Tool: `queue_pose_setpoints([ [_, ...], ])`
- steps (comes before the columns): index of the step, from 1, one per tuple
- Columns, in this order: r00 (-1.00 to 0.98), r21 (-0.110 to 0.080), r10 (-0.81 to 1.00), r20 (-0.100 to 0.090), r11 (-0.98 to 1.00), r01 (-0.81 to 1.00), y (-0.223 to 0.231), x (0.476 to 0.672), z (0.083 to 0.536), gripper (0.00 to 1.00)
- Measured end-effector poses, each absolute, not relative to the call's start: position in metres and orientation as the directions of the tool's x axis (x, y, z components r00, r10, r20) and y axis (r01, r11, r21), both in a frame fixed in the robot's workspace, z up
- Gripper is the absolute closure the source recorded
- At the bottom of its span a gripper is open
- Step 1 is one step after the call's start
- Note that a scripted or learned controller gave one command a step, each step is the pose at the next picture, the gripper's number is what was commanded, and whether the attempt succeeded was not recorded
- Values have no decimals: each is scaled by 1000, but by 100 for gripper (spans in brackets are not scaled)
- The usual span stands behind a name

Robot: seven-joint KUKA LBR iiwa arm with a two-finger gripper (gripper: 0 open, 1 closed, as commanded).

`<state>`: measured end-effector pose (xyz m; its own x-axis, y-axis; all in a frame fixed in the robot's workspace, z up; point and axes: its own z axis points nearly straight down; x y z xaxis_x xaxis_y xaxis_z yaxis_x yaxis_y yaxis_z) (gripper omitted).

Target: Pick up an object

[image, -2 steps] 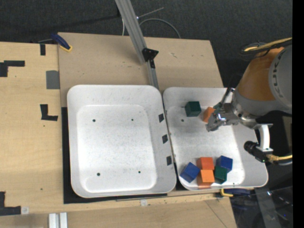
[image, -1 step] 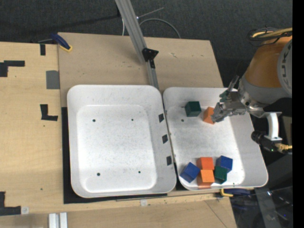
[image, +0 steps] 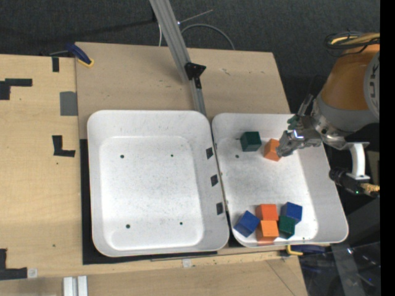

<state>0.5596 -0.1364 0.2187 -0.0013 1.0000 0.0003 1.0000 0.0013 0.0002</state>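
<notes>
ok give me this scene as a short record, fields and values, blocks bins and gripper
bins: left bin, right bin, side by side
upper blocks: green block, orange block, both in right bin
lower cluster: blue, orange, orange, green, blue, near right bin's front edge
gripper: gripper right beside the upper orange block
grip state: cannot tell
arm: reaches in over right bin's far right part

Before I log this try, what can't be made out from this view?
- Gripper fingers: too small and blurred to judge, so its grip on the orange block is unclear.
- Cluster of blocks: packed together, contact unclear.
- Arm: cut off by the right edge.
</notes>
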Motion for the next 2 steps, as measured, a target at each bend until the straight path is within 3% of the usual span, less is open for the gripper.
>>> queue_pose_setpoints([
  [2, -8, -2, 1000, 3, 8, 1000, -17, 540, 238, 100],
])
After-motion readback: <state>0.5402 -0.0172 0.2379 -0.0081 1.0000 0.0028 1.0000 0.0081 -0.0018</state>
